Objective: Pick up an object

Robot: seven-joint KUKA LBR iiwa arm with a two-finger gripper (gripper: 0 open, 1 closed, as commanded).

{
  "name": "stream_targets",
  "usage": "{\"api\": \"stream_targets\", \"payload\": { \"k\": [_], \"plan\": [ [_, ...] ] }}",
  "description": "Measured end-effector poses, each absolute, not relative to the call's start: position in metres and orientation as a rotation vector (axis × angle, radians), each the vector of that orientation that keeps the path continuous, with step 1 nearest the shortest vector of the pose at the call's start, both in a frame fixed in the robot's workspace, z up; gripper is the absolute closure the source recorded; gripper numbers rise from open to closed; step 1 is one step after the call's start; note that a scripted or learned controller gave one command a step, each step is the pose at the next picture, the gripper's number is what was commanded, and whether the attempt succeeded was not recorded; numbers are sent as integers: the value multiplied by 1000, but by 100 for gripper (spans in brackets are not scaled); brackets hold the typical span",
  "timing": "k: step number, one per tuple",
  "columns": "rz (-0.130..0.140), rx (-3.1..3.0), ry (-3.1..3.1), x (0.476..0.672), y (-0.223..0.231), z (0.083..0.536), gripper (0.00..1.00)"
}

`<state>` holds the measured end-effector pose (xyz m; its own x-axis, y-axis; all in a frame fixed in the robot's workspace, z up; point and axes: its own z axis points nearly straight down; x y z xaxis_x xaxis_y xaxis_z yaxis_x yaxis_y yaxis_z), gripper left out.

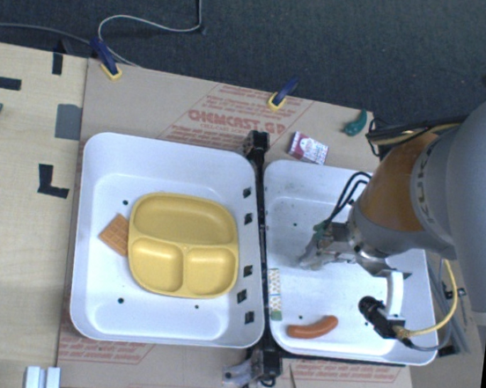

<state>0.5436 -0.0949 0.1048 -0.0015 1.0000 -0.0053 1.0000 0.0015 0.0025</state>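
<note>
Seemingly the arm is partway into a reach, low over the right bin (343,344). From the single overhead camera, two white bins sit side by side on a cardboard-covered desk (236,112). The left bin (91,302) holds a yellow divided plate (185,245) with a tan cracker-like piece (115,234) tucked just beside its left edge, partly under it. The right bin carries a small sausage (311,327) near its front wall, and a printed strip (275,295) lies along its left wall.

The grey arm (466,187) comes in from the right, its orange band (395,186) above the wrist. The hand (320,248) hangs over the middle of the right bin, close to the floor; whether it is apart or together I cannot tell, as the fingers are too small and dark against the wrist. Nothing visibly sits in it.

The sausage lies near the hand, toward the front, apart from it. My judgement: this is the approach step, with no grasp made. If the sausage is the target, the next move calls for shifting toward the front wall, lining up across its short width, then closing and lifting.
</note>
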Motion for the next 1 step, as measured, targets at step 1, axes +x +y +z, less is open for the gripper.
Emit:
{"api": "stream_targets", "payload": {
  "k": [1],
  "plan": [
    [-5,2217,2220,543,-95,114,100]
  ]
}}
